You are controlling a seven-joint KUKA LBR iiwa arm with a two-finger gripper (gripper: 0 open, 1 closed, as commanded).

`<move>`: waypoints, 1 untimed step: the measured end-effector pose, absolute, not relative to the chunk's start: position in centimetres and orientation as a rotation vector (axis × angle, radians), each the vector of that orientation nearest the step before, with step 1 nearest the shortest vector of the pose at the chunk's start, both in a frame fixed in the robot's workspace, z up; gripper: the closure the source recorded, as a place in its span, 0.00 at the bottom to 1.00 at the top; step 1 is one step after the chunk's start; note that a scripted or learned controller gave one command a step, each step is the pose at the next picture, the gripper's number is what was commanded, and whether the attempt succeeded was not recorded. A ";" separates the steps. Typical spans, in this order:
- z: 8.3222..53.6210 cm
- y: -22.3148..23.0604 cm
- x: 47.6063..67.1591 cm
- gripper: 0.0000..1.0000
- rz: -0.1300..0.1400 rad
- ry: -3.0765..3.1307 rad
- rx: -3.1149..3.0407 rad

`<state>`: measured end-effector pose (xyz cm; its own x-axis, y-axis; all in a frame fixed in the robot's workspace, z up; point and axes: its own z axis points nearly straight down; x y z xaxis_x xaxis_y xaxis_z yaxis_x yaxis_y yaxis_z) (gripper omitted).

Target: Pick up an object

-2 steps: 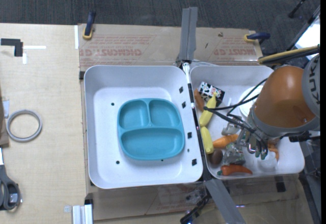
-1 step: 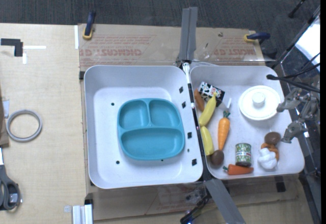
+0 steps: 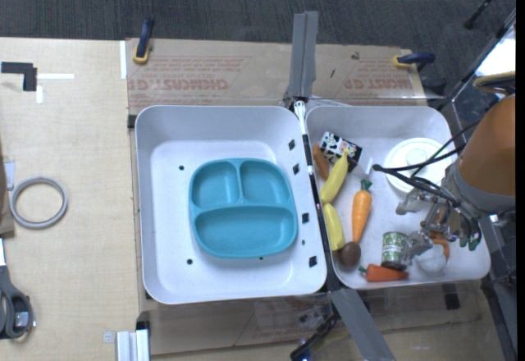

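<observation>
1. At about five o'clock in the right bin point(image 3: 385, 115), a small green can point(image 3: 395, 249) lies on its side; it looks light, stiff and slick, best pinched across its round body.
2. The tool point(image 3: 426, 238) sits just beside it at three o'clock; how wide it stands I cannot tell.
3. A small carrot point(image 3: 384, 272) lies at the can's six o'clock, a larger carrot point(image 3: 361, 214) at ten.
4. The left bin point(image 3: 156, 212) holds a blue divided plate point(image 3: 244, 208).

bins point(image 3: 156, 212): glossy white plastic | plate point(image 3: 243, 207): smooth teal plastic | bench point(image 3: 74, 146): matt pale wood
</observation>
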<state>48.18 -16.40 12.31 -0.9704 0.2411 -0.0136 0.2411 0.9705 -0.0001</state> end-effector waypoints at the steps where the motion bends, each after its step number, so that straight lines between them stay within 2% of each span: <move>1: 9.1 -10.0 51.6 0.00 0.001 3.056 0.727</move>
<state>51.56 -9.98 9.14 -0.8930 0.4501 -0.0007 0.4501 0.8930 0.0005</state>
